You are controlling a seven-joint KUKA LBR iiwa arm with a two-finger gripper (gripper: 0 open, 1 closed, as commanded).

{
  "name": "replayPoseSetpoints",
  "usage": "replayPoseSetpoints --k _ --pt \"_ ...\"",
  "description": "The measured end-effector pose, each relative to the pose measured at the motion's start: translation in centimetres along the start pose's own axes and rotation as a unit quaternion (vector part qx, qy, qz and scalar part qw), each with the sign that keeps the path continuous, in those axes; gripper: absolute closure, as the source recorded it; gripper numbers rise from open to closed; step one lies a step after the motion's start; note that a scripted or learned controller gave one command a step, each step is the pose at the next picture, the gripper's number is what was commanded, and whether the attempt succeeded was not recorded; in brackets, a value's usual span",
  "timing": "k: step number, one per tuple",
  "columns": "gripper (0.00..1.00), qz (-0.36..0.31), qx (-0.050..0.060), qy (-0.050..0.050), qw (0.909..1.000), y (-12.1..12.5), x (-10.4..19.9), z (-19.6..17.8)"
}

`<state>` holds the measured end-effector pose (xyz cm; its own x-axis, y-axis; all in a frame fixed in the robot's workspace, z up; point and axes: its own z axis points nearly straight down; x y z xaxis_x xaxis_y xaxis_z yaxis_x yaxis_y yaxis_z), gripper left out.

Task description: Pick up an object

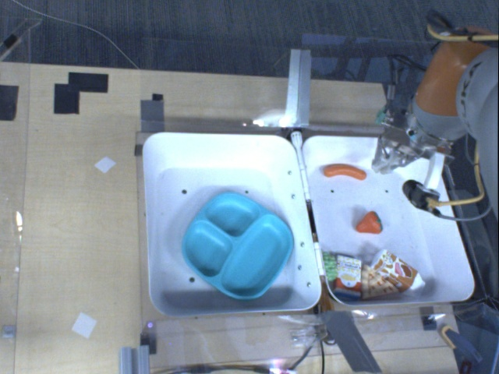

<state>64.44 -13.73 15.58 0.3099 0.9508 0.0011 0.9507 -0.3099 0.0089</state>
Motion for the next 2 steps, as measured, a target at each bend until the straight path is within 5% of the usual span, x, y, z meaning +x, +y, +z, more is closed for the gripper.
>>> replayPoseSetpoints --k 1,2 --pt "0.00 0.000 0.000 0.000 1.0000 0.0 0.0 0.0" --pt "0.00 0.029 0.004 -0.001 0.9996 -2.8 0.9 3.1"
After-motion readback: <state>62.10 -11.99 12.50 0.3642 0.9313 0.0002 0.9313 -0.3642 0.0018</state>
